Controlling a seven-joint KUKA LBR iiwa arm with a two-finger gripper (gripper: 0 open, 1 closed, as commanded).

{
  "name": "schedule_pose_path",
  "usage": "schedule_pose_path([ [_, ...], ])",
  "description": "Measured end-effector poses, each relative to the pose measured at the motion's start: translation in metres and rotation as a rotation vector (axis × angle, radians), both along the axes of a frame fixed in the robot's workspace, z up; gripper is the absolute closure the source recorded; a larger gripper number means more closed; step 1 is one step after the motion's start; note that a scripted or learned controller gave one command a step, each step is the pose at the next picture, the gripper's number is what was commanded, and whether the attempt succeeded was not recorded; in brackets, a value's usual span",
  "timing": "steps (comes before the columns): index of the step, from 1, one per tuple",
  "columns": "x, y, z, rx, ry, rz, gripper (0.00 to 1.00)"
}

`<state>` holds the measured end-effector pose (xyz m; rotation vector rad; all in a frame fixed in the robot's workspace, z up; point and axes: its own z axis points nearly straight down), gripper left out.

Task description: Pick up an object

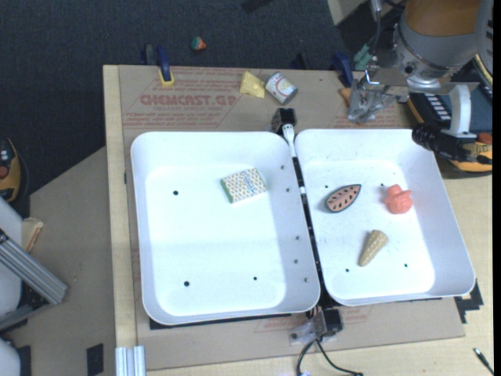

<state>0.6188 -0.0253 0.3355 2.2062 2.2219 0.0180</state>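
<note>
The right bin (446, 210) holds three things: a brown oval, leaf-like piece (343, 197) near its left wall, a pink-red lump (398, 199) to the right of that, and a tan cone (373, 246) lying nearer the front. A small green-patterned block (244, 185) rests in the upper middle of the left bin (156, 210). My gripper (368, 108) hangs from the grey arm with its orange band at the top right. It is above the bench just behind the right bin's back rim, apart from every object.
On the board behind the bins lie a yellow scrap (252, 85) and a small white box (281, 88). Blue clamps (163, 61) sit at the board's back edge. A black clip (286, 121) joins the bins at the back. Cables and gear crowd the right side.
</note>
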Motion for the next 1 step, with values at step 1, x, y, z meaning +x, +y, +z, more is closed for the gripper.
schedule_pose_path([
  [1,-0.0357,-0.0287,-0.0328,-0.001,0.021,-0.011,1.00],
])
